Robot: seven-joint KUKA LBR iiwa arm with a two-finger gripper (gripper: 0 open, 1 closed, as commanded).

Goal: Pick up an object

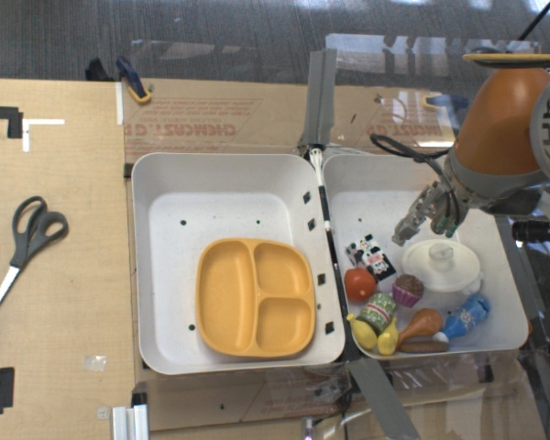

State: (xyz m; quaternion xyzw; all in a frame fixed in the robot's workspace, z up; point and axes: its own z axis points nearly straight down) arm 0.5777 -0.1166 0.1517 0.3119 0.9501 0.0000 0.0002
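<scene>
Left bin (165,246): we record one yellow divided plate (255,298) with three compartments, lying flat toward the near side.
Right bin (348,186): we list a white lidded pot (442,264), a black-and-white toy cow (370,256), a tomato (359,284), a cupcake (406,290), a green patterned egg (378,311), a yellow banana (365,333), a drumstick (420,323), a brown sausage (423,345) and a blue toy (467,317), all clustered in the near half.
Gripper (428,216): we see it hovering just above the pot's far-left edge, fingers slightly apart, nothing between them.
Bench, left: we note scissors (26,236) lying well apart from both bins.
</scene>
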